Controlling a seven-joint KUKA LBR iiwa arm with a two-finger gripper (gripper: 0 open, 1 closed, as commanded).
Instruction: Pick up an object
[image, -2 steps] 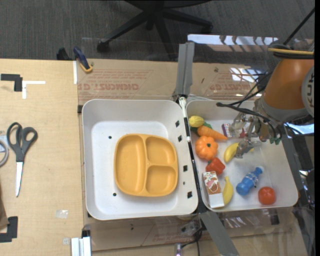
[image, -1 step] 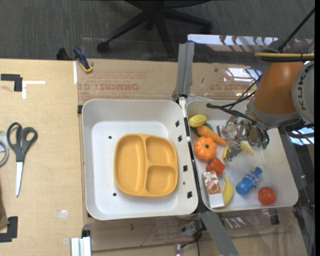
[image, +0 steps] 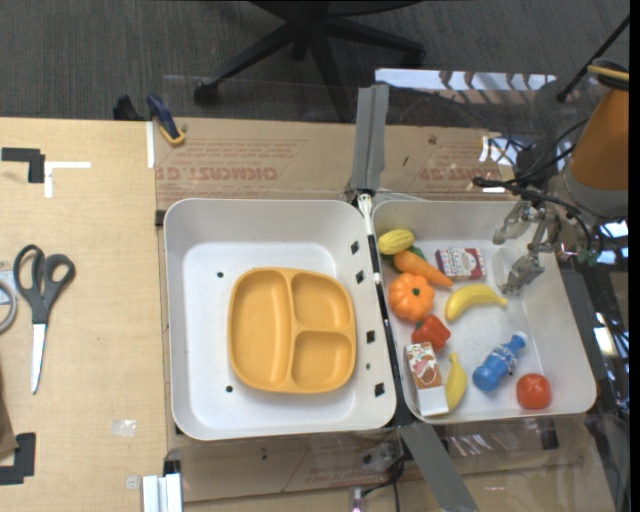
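From my screen I see the arm (image: 605, 140) coming in from the right, and its gripper (image: 524, 262) hangs over the upper right part of the right bin (image: 578, 350). The fingers point down and stand a little apart, so I read the gripper as open, and nothing is between them. The nearest thing is a banana (image: 475, 299), which lies just beside and below the fingertips, not touching them as far as I can tell.

All the small things are in the right bin. Near its upper left there is a yellow lemon (image: 396, 241), and right below it a carrot (image: 420, 266). Next to the carrot lies a small red and white packet (image: 460, 263). An orange pumpkin (image: 411, 296) sits under the carrot, and a red pepper (image: 431, 330) is just below the pumpkin. Lower there is a small carton (image: 425, 378) lying flat, with a second banana (image: 456, 382) touching its right side. A blue bottle (image: 497, 362) lies tilted to the right of that, and a red tomato (image: 534, 391) is near the lower right corner.

The left bin (image: 190, 300) holds a yellow plate (image: 293, 330) with three compartments. On the bench (image: 80, 400), at the left, lie scissors (image: 40, 300).
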